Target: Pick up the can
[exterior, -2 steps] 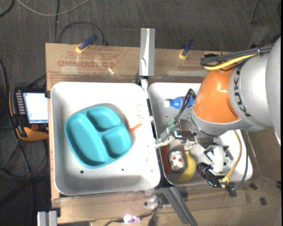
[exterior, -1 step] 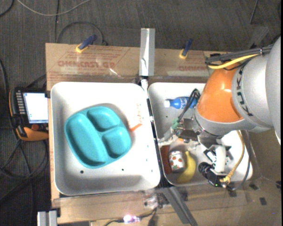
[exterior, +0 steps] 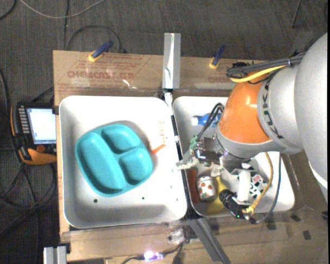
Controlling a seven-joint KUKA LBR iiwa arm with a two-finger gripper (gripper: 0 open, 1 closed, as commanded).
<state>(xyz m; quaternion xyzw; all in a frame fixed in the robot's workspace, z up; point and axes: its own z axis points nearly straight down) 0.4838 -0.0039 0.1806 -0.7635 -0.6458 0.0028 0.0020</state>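
A small round thing, white with red and green marks (exterior: 205, 187), stands in the right bin (exterior: 182, 110) near its front left corner; it may be the can, but I cannot tell for sure. My gripper (exterior: 204, 166) hangs low over the right bin, just behind and above that round thing. The grey arm with its orange band (exterior: 243, 120) covers most of the bin's middle. Nothing shows as held.
A yellow thing (exterior: 214, 203) lies in front of the round one. A white piece with dark spots (exterior: 254, 183) sits to the right, a blue thing (exterior: 201, 120) at the back. The left bin (exterior: 71, 202) holds a teal divided plate (exterior: 116, 158) and a small orange stick (exterior: 157, 146).
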